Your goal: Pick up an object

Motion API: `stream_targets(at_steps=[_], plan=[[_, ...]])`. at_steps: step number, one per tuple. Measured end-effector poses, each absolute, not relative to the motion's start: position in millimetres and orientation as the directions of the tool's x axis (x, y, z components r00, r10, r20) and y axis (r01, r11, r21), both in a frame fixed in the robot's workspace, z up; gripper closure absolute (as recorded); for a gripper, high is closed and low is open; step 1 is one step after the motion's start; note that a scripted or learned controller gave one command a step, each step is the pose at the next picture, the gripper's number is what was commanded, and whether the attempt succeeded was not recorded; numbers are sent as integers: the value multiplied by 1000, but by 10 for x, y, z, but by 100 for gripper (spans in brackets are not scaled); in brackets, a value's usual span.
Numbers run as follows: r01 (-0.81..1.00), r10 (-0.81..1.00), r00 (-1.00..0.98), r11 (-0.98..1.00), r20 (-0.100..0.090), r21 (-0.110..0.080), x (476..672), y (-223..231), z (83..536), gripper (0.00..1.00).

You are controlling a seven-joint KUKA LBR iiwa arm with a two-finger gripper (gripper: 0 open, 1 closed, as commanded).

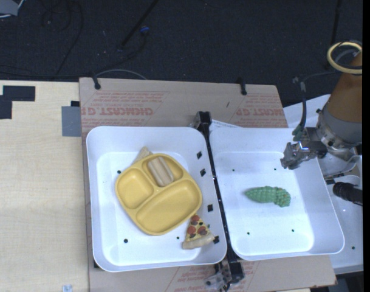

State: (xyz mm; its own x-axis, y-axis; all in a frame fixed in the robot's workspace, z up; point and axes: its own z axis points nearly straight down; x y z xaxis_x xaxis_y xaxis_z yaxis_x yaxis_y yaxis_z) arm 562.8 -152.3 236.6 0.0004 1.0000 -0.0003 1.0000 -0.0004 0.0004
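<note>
One target sits nearest: the green pickle [268,196] lies in the right bin [330,245], long axis left-to-right; the gripper [292,157] hangs just beyond it on the far-right side, whether spread or pinched I cannot tell; nothing visibly held.

One fixed camera looks down aslant on both white bins [112,257].

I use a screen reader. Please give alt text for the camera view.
A robot arm's claw hovers at the right bin's far edge, above a green bumpy toy. The left bin holds a yellow divided plate and a pizza-slice toy.
</note>
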Motion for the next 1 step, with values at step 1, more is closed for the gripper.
stream_targets(at_steps=[1], plan=[[1000, 1000, -4, 4, 3, -5, 5527, -975, 2245, 100]])
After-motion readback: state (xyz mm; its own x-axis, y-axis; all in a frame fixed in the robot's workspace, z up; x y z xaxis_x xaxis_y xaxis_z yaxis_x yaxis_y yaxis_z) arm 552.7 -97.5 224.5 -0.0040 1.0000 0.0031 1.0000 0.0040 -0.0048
